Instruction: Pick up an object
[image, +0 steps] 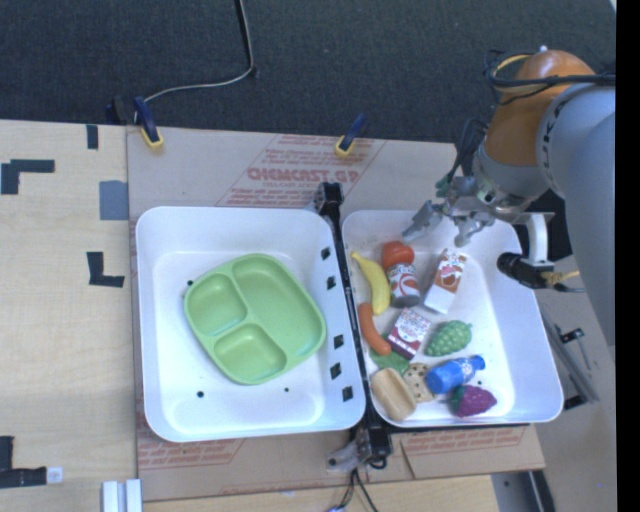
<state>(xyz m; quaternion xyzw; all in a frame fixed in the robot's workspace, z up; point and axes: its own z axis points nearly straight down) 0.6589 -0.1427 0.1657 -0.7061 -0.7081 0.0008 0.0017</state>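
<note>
My gripper (443, 226) hangs over the far edge of the right bin (525, 340), open, with nothing between its fingers. Just below it in that bin lie a red tomato (396, 252), a yellow banana (374, 282), a small can (404, 284) and a white carton (448, 281). Further toward the front are an orange carrot (373, 330), a red-and-white packet (410, 331), green grapes (450, 337), a blue bottle (456, 373), a bread piece (391, 392) and a purple fruit (472, 400).
The left bin (170, 390) holds a green divided plate (255, 317). A black divider with clips (338, 300) runs between the bins. Yellow clamps (148, 130) hold the cardboard sheet at the back edge.
</note>
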